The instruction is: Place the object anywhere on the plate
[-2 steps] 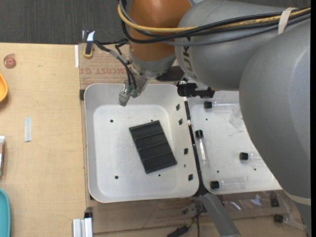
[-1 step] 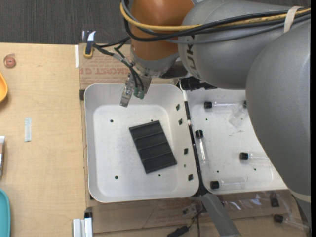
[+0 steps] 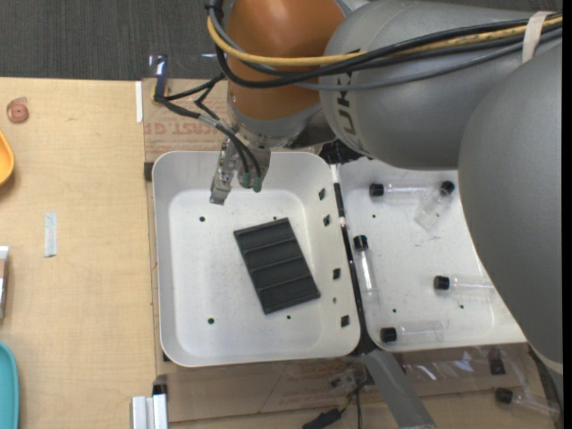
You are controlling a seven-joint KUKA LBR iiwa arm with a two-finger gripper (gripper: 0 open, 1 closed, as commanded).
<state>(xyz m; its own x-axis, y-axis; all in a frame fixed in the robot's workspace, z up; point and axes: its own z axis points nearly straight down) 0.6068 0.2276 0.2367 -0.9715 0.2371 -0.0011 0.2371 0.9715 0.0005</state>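
A black ribbed rectangular slab (image 3: 276, 264) lies tilted near the middle of the left white bin (image 3: 179, 329). It is the only plate-like thing here. My gripper (image 3: 235, 179) hangs over the back part of that bin, above and to the left of the slab's far end and apart from it. A small dark greenish bit shows at the gripper's tip, too small to identify. The orange wrist band (image 3: 277, 43) and the grey arm cover the upper right of the camera view.
The right bin (image 3: 420, 266) holds several clear tubes with black caps (image 3: 442, 283). A black divider runs between the two bins (image 3: 344, 239). A wooden bench top (image 3: 71, 239) spreads to the left, with an orange item (image 3: 4, 164) and a teal item (image 3: 7, 391) at its edge.
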